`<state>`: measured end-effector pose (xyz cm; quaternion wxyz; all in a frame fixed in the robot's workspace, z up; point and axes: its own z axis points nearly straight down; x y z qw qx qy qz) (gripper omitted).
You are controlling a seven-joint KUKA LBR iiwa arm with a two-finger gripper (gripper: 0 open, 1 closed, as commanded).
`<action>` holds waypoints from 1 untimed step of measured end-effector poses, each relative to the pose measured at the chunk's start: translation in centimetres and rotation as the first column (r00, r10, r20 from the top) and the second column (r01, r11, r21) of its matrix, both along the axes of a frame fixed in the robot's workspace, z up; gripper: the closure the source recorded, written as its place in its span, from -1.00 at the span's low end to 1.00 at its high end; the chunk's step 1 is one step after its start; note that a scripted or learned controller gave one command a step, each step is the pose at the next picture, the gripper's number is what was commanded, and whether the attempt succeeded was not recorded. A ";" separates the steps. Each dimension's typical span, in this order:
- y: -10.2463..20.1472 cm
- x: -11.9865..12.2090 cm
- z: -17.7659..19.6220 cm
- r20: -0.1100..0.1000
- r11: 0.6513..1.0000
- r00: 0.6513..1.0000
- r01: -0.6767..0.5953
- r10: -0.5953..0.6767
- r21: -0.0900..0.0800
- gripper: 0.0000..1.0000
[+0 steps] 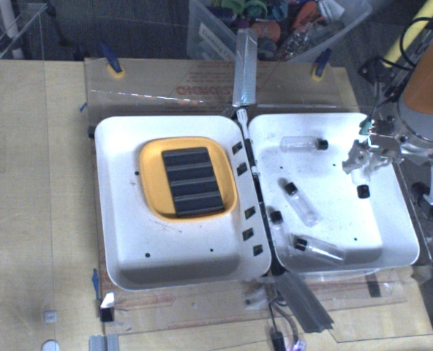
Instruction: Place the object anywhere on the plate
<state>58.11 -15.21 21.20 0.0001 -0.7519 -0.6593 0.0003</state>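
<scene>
vials (pixel 301 202) scattered in right bin (pixel 392 225), yellow plate (pixel 152 168) left, pincer (pixel 366 154) state unclear, perhaps empty

Grey arm (pixel 421 86) entering from right, gripper (pixel 368 156) lowered

The arm (pixel 425 86) is cut off by the right edge.

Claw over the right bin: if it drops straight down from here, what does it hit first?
Probably bare floor of the right bin, near its right wall. The claw hangs above a small dark cap, which lies close to that line; depth is unclear, so it might clip it.
</scene>
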 end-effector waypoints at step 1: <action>0.0 0.0 0.0 0.000 1.000 1.000 0.000 0.000 0.000 -1.00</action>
